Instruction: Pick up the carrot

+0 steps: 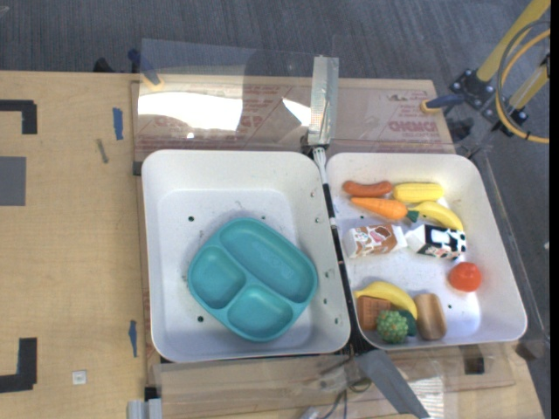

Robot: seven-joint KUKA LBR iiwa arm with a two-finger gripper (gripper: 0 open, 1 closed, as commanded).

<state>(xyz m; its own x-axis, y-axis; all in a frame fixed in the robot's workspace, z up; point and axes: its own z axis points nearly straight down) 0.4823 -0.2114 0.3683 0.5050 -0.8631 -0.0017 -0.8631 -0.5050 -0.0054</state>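
Nearest to the camera, at the front of the right bin (pixel 498 234), lay a small heap: a broccoli (pixel 393 326), a brown bread roll (pixel 430 315) and a banana (pixel 389 295) curved over a brown waffle-like piece (pixel 370 310). They touched each other, I think only because they were dropped in loosely. A red tomato (pixel 465 276) sat apart from them, near the right wall.

In the left bin (pixel 166 234) a teal divided plate (pixel 251 276) lay flat and a little turned, with nothing in its three compartments. I judged it as a possible place for setting food down, not a part of my job.

In the middle of the right bin were a small printed carton (pixel 376 240) and a black-and-white cow toy (pixel 441 242), side by side.

Just behind the carton lay the carrot (pixel 382 207), on its side, the orange body pointing to the left wall and the green end to the right. It was crowded: a red sausage (pixel 369 187) lay just beside it on the far side, a second banana (pixel 437 215) was at its green end, and a yellow piece (pixel 417 192), perhaps corn, lay behind that. So I judged that the grip should cross the orange body near its left part, where there was the most free room.

I could not tell the state of my jaws.
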